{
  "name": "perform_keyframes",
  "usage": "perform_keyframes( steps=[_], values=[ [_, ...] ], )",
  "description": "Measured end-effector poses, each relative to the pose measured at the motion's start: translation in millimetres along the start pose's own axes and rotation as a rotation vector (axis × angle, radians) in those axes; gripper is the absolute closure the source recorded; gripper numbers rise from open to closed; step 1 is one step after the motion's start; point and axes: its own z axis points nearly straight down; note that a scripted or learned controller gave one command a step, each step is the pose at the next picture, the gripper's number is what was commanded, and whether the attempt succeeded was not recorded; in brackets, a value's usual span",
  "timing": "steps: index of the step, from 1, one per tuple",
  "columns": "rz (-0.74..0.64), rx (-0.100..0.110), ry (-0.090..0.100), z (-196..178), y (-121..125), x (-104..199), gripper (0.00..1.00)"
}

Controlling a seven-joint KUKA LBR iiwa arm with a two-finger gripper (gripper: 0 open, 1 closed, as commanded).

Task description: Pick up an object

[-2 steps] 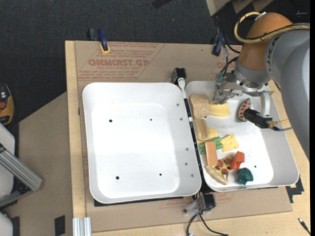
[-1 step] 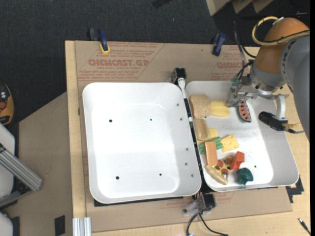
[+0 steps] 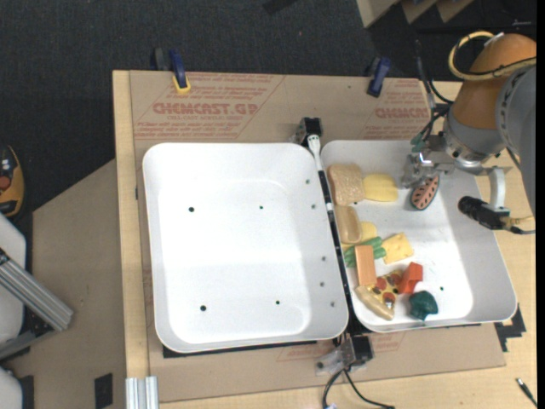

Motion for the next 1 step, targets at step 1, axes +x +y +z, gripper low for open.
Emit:
perform_keyframes(
  steps=[1],
  values=[
    [0.000,0.002,0.001,0.2,-13.2,-12.3,1.00]
  ],
)
